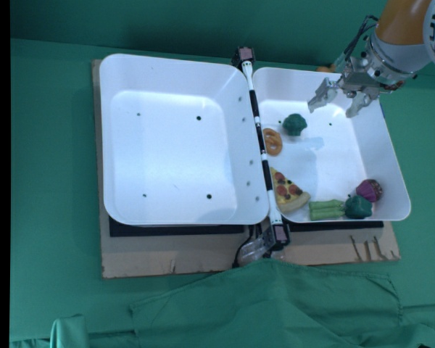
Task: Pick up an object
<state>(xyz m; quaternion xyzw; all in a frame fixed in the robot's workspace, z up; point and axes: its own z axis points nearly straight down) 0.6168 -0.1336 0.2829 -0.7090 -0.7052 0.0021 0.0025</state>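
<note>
My gripper [339, 103] hangs over the far side of the right bin [380, 133], fingers open and nothing between them. A dark green broccoli piece [294, 124] lies just left of and below the gripper. A pretzel [272, 141] rests against the bin's left wall. A pizza slice [286, 190] lies at the near left. Along the near wall sit a light green asparagus bundle [326, 209], a dark green vegetable [358, 206] and a purple-red fruit [369, 190].
The left bin [130, 75] sits beside the right one, with a black-and-white divider bar [259, 133] between them. Both rest on a cardboard sheet [167, 259] over green cloth. A folded green cloth [275, 303] lies at the front.
</note>
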